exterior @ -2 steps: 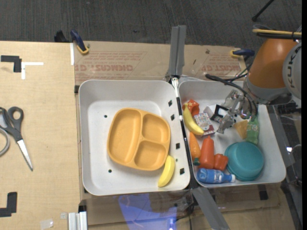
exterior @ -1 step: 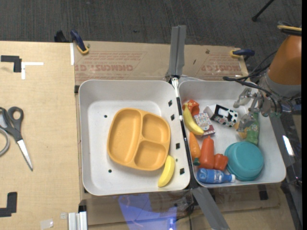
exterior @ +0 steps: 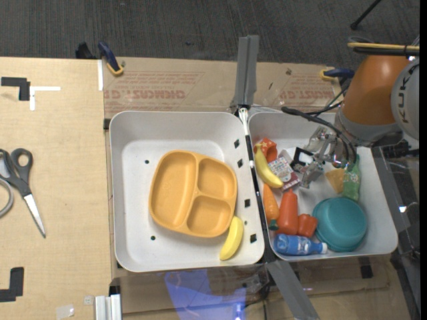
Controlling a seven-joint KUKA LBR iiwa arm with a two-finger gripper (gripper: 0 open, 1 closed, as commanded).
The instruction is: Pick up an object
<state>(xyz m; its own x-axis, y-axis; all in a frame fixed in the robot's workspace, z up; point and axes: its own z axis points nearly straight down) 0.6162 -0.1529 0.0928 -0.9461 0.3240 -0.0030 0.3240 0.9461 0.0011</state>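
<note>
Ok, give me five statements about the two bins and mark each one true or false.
1. The orange divided plate lies in the left bin. True.
2. Both bananas are in the right bin. False: one banana is in the right bin, the other banana lies in the left bin beside the plate.
3. The gripper is above the right bin. True.
4. The teal bowl sits on the plate. False: it is in the right bin.
5. The scissors lie inside the left bin. False: they lie on the bench, left of both bins.
</note>
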